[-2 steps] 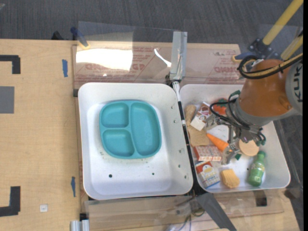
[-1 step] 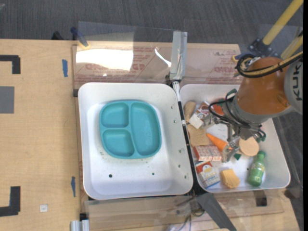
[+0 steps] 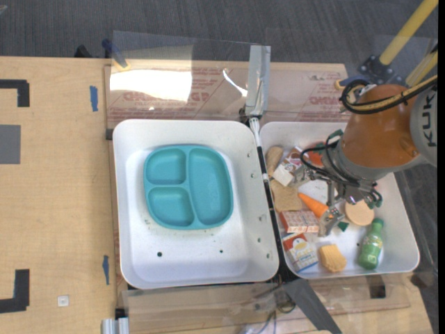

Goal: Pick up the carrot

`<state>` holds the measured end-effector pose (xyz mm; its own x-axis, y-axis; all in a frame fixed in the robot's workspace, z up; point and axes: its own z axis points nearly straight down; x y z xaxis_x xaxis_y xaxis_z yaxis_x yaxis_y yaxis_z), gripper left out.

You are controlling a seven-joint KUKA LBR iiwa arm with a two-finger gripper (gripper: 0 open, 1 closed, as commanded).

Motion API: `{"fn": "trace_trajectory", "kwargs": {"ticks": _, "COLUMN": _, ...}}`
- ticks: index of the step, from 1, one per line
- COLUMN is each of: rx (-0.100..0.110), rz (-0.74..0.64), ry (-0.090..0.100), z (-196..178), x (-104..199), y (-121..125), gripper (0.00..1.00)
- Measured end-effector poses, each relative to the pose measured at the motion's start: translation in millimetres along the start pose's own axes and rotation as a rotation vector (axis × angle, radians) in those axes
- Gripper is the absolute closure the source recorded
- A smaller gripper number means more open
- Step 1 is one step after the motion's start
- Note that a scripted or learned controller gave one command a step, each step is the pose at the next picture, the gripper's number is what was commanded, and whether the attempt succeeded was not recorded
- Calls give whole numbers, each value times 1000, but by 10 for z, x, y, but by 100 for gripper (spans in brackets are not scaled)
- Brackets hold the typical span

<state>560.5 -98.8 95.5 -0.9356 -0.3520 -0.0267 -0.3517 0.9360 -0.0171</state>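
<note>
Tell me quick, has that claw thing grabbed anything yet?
Gripper: cannot be told; it hangs right beside the carrot in the right bin.

two white bins are seen: a left bin [image 3: 132,256] and a right bin [image 3: 403,245]. one teal divided plate [image 3: 188,186] is counted, one carrot [image 3: 314,204], one green bottle [image 3: 370,245], one yellow sponge-like block [image 3: 332,257] and one round tan disc [image 3: 359,213].

Teal plate [image 3: 188,186] glossy smooth plastic, in matt white plastic left bin [image 3: 132,141]; around that bin, bench [image 3: 55,186] pale bare wood.
</note>
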Motion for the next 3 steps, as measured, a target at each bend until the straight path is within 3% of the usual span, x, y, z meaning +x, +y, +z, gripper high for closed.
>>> {"fn": "trace_trajectory", "kwargs": {"ticks": 1, "rx": 3, "rz": -113, "ry": 1, "z": -8, "x": 112, "y": 3, "gripper": 0}}
{"fn": "trace_trajectory", "kwargs": {"ticks": 2, "rx": 8, "rz": -115, "ry": -8, "z": -164, "x": 69, "y": -6, "gripper": 100}}
{"fn": "trace_trajectory", "kwargs": {"ticks": 3, "rx": -18, "rz": -292, "ry": 13, "z": -925, "x": -434, "y": 580, "gripper": 100}}
